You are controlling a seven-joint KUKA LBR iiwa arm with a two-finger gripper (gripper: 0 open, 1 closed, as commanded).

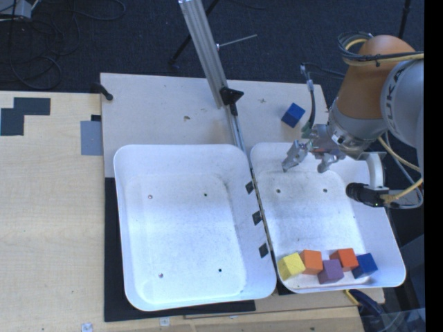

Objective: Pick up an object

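Your end effector (309,159) hangs over the far edge of the right shallow white plastic bin (325,213), its two fingers spread wide with nothing between them. Along that bin's near edge you have a cluster of small foam cubes: a yellow cube (292,264), an orange cube (312,260), a purple cube (331,271), a second orange cube (346,257) and a blue cube (365,263). Another blue cube (293,114) sits on the tabletop (159,109) beyond the bin's far edge. The left white bin (181,227) lies beside it.
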